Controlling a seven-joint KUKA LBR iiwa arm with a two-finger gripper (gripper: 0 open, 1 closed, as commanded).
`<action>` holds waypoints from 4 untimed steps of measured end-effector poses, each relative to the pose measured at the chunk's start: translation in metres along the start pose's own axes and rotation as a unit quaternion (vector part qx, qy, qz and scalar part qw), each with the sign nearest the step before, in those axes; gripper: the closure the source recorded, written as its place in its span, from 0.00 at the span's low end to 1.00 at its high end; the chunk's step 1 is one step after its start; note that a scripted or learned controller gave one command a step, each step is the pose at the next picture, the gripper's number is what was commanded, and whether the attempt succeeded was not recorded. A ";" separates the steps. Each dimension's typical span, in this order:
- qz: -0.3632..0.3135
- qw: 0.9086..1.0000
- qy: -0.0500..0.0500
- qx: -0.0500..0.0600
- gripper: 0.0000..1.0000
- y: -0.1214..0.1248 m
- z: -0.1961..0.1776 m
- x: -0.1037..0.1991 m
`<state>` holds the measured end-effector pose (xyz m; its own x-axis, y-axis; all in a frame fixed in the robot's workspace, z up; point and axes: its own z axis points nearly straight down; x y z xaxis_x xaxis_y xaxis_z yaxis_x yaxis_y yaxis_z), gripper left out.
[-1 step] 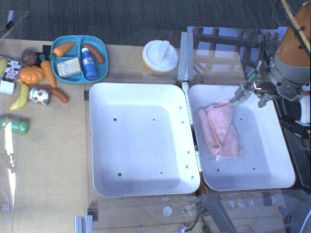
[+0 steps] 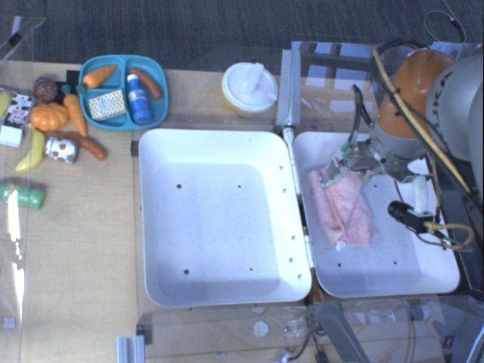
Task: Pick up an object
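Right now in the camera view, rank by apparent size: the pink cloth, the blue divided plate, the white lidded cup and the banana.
1. Blue divided plate
2. Pink cloth, a bit smaller than the plate
3. White lidded cup
4. Banana, the thinnest and smallest

pink cloth (image 2: 346,206): soft, creased | bins (image 2: 219,218): smooth white plastic | bench (image 2: 68,263): matt wood
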<state>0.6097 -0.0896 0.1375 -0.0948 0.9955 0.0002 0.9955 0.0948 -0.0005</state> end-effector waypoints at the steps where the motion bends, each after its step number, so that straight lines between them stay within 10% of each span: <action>1: -0.001 1.000 -0.002 -0.009 0.00 -0.028 0.046 0.001; 2: -0.028 1.000 -0.002 -0.009 0.00 -0.101 0.046 0.005; 4: 0.015 1.000 -0.002 -0.007 0.00 0.019 0.048 -0.011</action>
<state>0.6299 -0.0986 0.0896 -0.0656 0.9978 -0.0026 0.9978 0.0656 0.0134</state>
